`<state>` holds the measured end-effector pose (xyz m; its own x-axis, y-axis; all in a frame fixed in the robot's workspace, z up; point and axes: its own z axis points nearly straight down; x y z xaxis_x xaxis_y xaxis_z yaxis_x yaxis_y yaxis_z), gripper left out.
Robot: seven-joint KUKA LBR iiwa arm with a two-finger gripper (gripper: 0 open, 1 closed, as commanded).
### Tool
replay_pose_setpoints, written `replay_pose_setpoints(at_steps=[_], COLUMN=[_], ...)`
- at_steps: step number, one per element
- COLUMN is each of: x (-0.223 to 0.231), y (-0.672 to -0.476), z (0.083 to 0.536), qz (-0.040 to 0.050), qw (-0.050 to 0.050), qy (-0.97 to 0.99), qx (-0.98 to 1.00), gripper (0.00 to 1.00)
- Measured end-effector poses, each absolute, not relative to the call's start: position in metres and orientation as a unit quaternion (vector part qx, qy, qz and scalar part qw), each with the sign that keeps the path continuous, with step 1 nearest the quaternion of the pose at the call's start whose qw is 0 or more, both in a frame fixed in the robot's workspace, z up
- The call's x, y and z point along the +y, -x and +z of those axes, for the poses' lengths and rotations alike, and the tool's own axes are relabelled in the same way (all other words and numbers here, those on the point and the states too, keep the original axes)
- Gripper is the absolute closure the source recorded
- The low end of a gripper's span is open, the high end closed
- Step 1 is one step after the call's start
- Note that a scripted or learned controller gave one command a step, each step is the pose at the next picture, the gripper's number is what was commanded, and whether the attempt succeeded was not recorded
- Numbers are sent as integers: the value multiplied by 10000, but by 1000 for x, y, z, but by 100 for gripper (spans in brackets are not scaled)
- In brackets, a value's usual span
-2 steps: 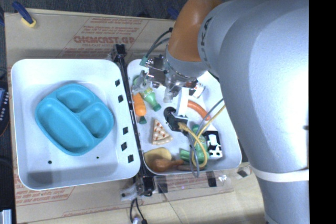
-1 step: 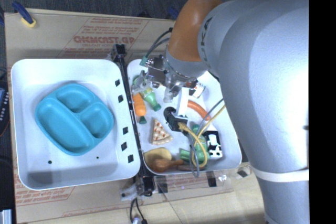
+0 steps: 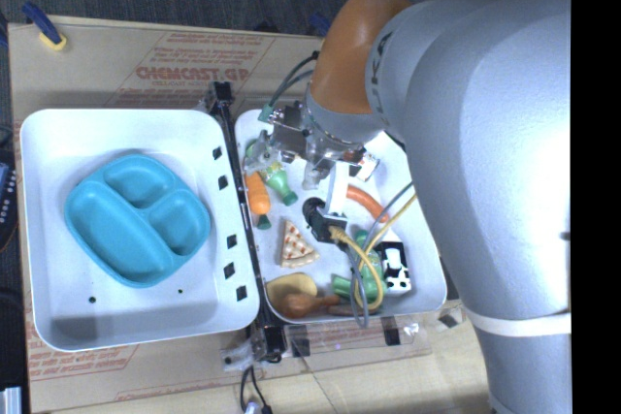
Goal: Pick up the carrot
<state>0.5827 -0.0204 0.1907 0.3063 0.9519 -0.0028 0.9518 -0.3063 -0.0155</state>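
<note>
Carrot [image 3: 257, 194]: an orange toy carrot with a green stem end is seen lying in the right bin, close to that bin's left wall, its length running roughly along the wall with the green end toward the bottom of the view.
Gripper [image 3: 312, 172]: seen low over the upper part of the right bin, under the wrist; whether it is apart or together cannot be told, as the parts are blurred against the bin floor.
Carrot relative to gripper: the carrot lies to the left of the gripper and a little lower in the view, near it but apart; nothing orange is seen inside the gripper.
Arm [image 3: 485, 141]: a large grey body is seen entering from the right, with the orange band [image 3: 354, 44] above the wrist, covering the right bin's upper right part.
Right bin [image 3: 427, 257]: white and shallow, crowded with toy food.
Pizza slice [image 3: 296, 245]: a triangular toy slice lies below the gripper, just right of the carrot's lower end.
Second orange piece [image 3: 364, 199]: a curved orange item lies right of the gripper.
Black-and-white block [image 3: 393, 269]: seen near the right wall.
Brown items [image 3: 301, 296]: seen at the bin's bottom edge.
Left bin [image 3: 58, 305]: white; a blue divided plate [image 3: 136, 218] rests in it.
Bench [image 3: 146, 63]: a cardboard sheet lies under both bins.
</note>
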Motion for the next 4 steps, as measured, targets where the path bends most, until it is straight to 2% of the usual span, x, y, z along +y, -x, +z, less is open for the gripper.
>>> replay_pose_setpoints(at_steps=[4], x=[-20], y=[-583], z=[191], qz=[57], qw=[54], qy=[8082], qx=[-5889], gripper=[0])
